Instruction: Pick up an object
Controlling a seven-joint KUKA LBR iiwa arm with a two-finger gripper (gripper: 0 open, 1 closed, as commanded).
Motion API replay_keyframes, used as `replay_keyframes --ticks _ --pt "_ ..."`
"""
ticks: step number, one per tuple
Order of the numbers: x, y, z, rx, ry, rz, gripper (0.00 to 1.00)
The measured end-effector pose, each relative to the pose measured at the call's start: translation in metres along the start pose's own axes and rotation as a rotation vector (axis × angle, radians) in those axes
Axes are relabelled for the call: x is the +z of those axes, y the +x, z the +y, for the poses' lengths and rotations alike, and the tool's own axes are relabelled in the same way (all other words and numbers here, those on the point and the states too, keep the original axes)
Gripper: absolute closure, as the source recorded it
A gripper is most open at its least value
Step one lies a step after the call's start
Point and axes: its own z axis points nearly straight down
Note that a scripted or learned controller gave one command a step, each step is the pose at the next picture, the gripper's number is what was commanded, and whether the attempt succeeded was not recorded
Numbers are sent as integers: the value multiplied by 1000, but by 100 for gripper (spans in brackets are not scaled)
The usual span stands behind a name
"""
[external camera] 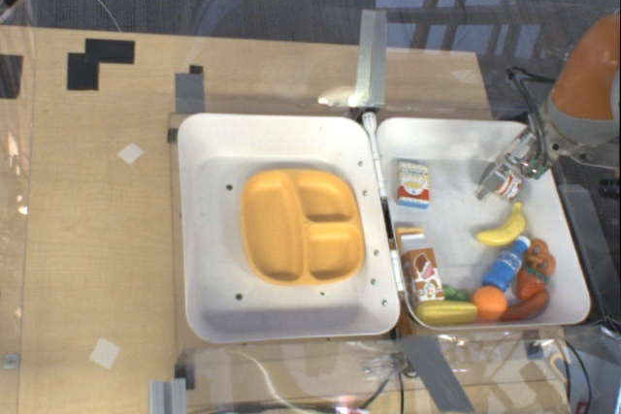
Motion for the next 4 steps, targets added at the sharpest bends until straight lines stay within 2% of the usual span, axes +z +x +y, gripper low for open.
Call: replay_keyframes --ticks 1,2,3,4 --pt "9 34 5 161 1 7 0" --pt "26 55 96 380 1 6 0" --pt "-15 35 97 375 -2 4 0" --pt "-48 83 79 -252 -3 6 0"
